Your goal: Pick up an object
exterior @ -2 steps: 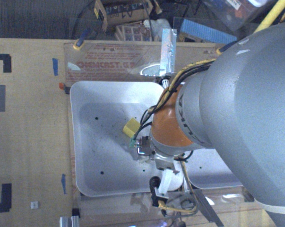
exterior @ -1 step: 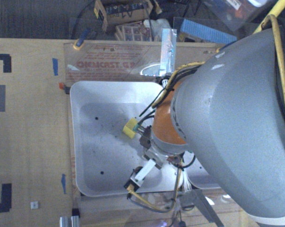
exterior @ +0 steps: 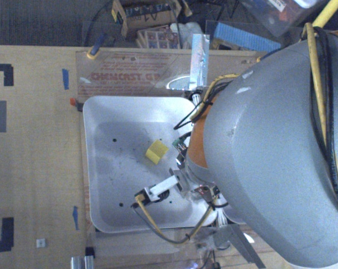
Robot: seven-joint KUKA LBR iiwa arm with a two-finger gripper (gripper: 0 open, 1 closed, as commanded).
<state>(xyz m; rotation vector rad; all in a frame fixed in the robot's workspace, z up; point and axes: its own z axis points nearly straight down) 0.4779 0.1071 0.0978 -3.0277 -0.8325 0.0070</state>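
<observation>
Yellow block [exterior: 156, 151]: lies on the floor of the white bin [exterior: 104, 167], near the bin's centre. Gripper [exterior: 183, 178]: low over the bin's arm-side half, near the block. Whether it is wide or narrow cannot be told.

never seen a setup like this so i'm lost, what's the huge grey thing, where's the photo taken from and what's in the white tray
This is one photo from a camera fixed above a wooden bench, looking down at a slant. The huge grey shape is a robot arm reaching in from the right; it looks so big because it is close to the camera. The orange band sits just above its wrist. Beneath the arm is a shallow white bin. One small yellow block lies loose on the bin's floor, apart from the arm, so it is not held. The arm's job is to pick an object up, and this block has not yet been picked up.
</observation>
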